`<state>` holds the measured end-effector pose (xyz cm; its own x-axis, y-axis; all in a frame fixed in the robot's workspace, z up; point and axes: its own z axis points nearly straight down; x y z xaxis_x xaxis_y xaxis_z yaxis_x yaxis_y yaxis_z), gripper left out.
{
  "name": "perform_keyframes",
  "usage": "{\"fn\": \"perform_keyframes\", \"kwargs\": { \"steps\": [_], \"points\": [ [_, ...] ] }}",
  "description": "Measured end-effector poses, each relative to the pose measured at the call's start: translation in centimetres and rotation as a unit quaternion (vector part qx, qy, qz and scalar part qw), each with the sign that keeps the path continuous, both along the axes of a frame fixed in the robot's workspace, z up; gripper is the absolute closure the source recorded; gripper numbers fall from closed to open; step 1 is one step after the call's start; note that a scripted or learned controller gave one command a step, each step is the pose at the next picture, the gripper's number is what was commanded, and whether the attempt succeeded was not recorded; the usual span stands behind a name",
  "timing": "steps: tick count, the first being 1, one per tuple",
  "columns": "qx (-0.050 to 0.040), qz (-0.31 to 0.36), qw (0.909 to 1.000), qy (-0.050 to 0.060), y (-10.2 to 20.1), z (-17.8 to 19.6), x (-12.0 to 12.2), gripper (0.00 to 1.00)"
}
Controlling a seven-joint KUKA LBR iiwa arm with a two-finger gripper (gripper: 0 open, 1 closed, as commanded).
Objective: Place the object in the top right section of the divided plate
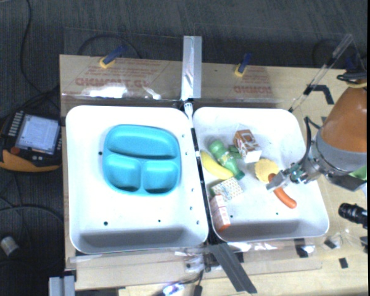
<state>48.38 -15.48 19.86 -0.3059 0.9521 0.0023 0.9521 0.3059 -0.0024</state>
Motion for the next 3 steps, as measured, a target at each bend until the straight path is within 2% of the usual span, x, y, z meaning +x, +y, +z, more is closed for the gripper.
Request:
{"fn": "perform_keyframes", "kwargs": {
  "steps": [1,2,3],
  "points": [
    [0.0000,0.000,1.0000,0.000,0.0,0.0,0.0,0.00],
    [0.0002,-0.014,0.9999,0.001,7.7,-1.7,2.0,0.00],
    [-0.0011,0.002,1.0000,0.000,14.7,3.1,3.6,0.00]
  ]
}}
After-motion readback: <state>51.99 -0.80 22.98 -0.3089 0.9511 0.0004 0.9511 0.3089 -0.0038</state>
